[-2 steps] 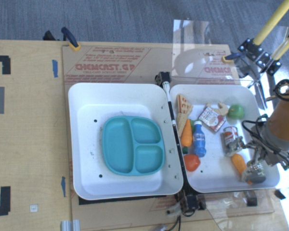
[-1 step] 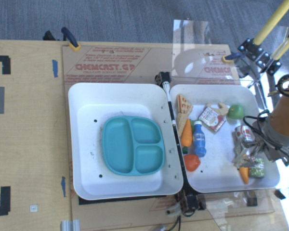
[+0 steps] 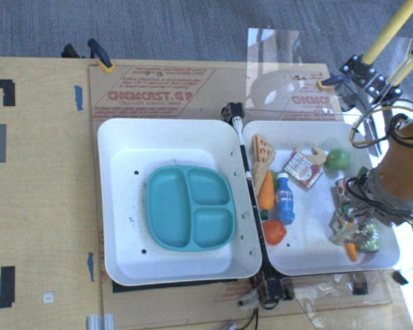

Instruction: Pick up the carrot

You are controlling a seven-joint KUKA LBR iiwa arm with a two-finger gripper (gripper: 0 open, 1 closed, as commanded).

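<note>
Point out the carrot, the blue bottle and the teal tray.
carrot (image 3: 266,191), camera view, mid-body.
blue bottle (image 3: 285,201), camera view, middle of its body.
teal tray (image 3: 166,208), camera view, floor of its large left compartment.

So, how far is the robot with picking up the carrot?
Nothing looks done yet: the carrot lies in the right bin, near its left wall, beside the blue bottle. The gripper is low over the bin's right side, away from it. Reaching, grasping and lifting remain.
</note>
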